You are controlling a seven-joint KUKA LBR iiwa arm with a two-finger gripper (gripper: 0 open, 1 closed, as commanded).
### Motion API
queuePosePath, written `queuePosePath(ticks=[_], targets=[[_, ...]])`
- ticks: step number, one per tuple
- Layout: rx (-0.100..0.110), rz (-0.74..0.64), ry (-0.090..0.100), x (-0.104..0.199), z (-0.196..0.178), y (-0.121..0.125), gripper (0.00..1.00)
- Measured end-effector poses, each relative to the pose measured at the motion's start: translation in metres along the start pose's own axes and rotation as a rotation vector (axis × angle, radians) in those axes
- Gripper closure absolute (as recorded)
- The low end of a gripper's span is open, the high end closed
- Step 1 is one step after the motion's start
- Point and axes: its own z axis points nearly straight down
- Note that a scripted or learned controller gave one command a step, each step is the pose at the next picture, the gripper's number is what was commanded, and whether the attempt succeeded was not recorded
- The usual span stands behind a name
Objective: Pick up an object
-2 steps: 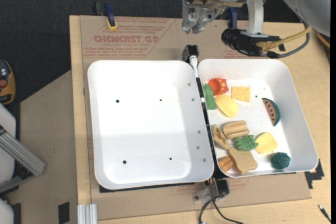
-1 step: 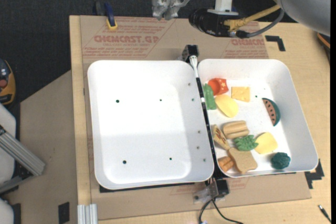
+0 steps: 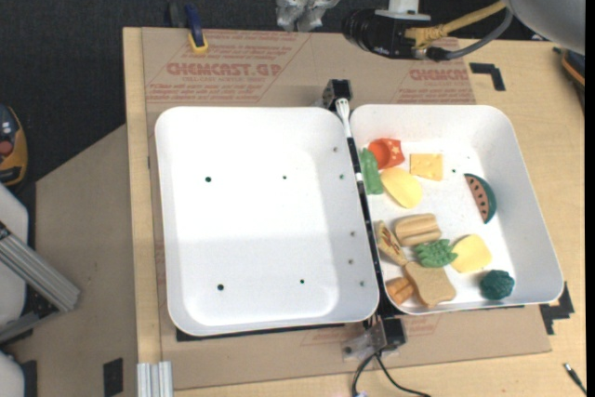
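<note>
Camera view is showing toy food, among it a red pepper [image 3: 385, 151] and a watermelon slice [image 3: 480, 197], lying in the right bin [image 3: 521, 191] beside the left bin [image 3: 251, 218]. The gripper [image 3: 307, 6] is hanging above the bench's far edge, jaws apart, holding nothing. Approach seems pending; next it needs travelling over a piece and descending.

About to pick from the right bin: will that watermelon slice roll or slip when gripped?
The watermelon slice looks flat and thin, so it probably won't roll. It seems rigid plastic, likely light and somewhat slippery. Lying near the right bin wall, it may slide against it.
</note>
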Motion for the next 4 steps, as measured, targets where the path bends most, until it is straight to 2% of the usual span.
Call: queuePosePath(ticks=[2,3,4], targets=[[-0.006,-0.003,0.001,0.002,-0.021,0.001,1.0],[0.002,0.01,-0.001,-0.113,-0.034,0.002,1.0],[0.02,0.001,-0.003,-0.061,0.213,-0.003,1.0]])
